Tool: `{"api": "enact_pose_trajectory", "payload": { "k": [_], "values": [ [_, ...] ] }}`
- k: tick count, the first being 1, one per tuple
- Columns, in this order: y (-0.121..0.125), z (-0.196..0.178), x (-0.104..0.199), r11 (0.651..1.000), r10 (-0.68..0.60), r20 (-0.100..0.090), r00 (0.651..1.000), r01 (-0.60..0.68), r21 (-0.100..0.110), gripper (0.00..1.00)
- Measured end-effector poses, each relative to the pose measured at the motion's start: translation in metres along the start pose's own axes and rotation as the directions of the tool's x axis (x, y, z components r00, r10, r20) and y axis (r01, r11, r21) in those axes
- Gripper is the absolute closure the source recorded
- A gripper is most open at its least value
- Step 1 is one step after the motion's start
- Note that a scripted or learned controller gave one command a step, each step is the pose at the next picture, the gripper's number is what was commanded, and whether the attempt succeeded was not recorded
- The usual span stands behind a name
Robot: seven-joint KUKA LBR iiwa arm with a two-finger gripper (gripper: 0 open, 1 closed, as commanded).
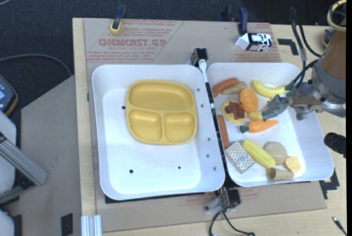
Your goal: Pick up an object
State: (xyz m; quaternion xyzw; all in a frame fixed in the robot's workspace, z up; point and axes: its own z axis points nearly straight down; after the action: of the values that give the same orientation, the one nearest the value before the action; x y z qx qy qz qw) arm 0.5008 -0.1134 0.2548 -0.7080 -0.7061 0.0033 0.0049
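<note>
The carrot (264, 125) looks to me like the thing to take, since it lies in the right bin (313, 147) just under the gripper (273, 108), among a crowd of toy food. Going from the near edge of that bin outward: a cone-shaped piece (279, 174) and a small yellow lump (293, 164) sit nearest the front rim, then a pale round piece (275, 149), a corn cob (258, 153) and a patterned packet (240, 156); beyond them lies the carrot, with a small red and yellow cluster (236, 111) to its left and a sausage (222, 129) along the divider; farther back are an orange (248, 100), a banana (268, 88) and a second sausage (225, 86). The left bin (110, 136) holds a yellow divided tray (162, 111). The gripper hangs low over the carrot's thick end, slanting down from the right, and nothing can be seen between its fingers; how far apart they stand I cannot tell from this angle. To do the step well, I judge it should come straight down with the fingers across the carrot's narrow width, near its middle, keeping clear of the orange and cluster, which are close enough to be nudged or caught. A slow close and a vertical lift would best show whether the grasp has taken.
</note>
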Motion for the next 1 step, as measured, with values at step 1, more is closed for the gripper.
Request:
{"api": "enact_pose_trajectory", "payload": {
  "k": [1],
  "values": [
    [0.0021, -0.0053, 0.0002, 1.0, -0.003, 0.002, 1.0, 0.003, -0.011, 0.0]
  ]
}}
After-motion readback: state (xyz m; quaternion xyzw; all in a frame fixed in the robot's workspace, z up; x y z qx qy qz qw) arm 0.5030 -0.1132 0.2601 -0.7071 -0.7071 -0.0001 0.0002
